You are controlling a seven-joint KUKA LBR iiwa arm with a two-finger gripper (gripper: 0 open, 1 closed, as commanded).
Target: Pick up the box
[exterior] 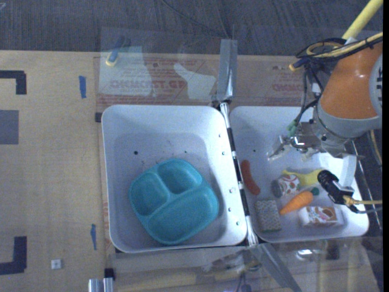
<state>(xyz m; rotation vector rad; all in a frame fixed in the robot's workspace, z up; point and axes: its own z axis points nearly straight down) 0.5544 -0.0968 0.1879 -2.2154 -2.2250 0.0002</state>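
Lining up on the box [319, 215] in the right bin [261, 126].

Nearest us, the box lies flat by the right bin's near wall, toward its right corner. A carrot [296, 202] sits just beside the box on its left, and a grey pad [267, 215] lies further left. Behind these we see a banana [304, 177] and a red sausage [249, 176]. Farther back the gripper [296, 143] hovers over the bin floor, well apart from the box; we cannot tell whether it is released or clenched. We judge the approach not yet made: we should move toward the near wall, descend squarely over the box, and grip its narrow sides clear of the carrot.
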